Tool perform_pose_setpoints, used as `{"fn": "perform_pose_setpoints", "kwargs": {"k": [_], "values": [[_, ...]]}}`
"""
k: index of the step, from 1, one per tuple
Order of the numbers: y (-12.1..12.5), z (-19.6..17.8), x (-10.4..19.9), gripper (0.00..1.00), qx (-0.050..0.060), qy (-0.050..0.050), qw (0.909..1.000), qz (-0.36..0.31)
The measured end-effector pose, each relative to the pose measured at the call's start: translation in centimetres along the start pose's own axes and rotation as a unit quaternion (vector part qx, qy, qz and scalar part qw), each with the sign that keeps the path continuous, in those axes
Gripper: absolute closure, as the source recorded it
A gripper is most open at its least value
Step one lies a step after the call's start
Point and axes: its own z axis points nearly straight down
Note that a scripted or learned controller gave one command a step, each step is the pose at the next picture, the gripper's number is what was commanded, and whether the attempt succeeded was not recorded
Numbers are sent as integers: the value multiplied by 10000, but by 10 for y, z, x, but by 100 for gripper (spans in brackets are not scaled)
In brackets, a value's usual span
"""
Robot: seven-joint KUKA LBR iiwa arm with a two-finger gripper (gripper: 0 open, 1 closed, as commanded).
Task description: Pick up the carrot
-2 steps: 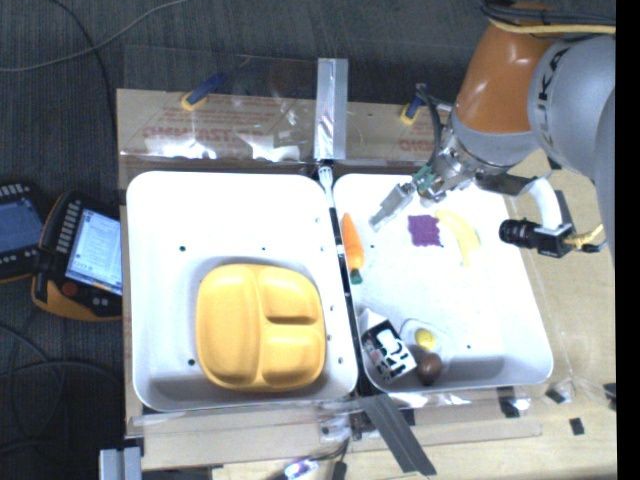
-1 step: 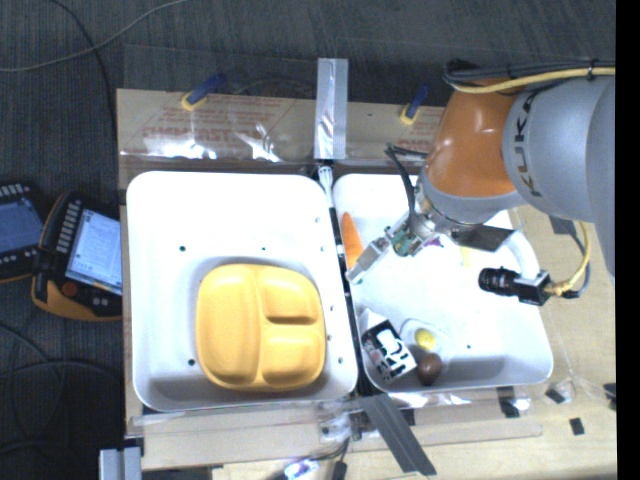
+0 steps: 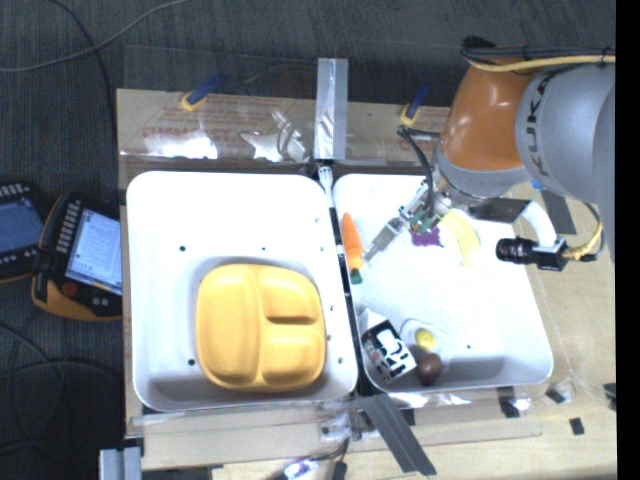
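Plainly, "KUKA" marks the arm (image 3: 560, 118) above the carrot (image 3: 351, 242).

Bright, even light falls from overhead, and the two white bins (image 3: 230, 193) nearly wash out; their floors read as flat white with little texture. Glare flares off the clear plastic sheet (image 3: 215, 138) taped along the far edge of the surface and off the metal strip (image 3: 331, 108) between the bins. Shadows are soft and short: a faint grey one hugs the yellow tray (image 3: 262, 326) on its near side, and the bin walls darken along their near rims. The carpet (image 3: 60, 58) around the bench sits much dimmer. Detail is coarse throughout; small items in the right bin look smeared, and the gripper (image 3: 385, 238) is slightly blurred.
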Motion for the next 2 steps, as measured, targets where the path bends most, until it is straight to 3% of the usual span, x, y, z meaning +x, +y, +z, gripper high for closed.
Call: {"fn": "perform_pose_setpoints", "kwargs": {"k": [1,2], "values": [[1,-9,0,100,-2,-7,10000,-2],[1,-9,0,0,-1,-6,10000,-3]]}}
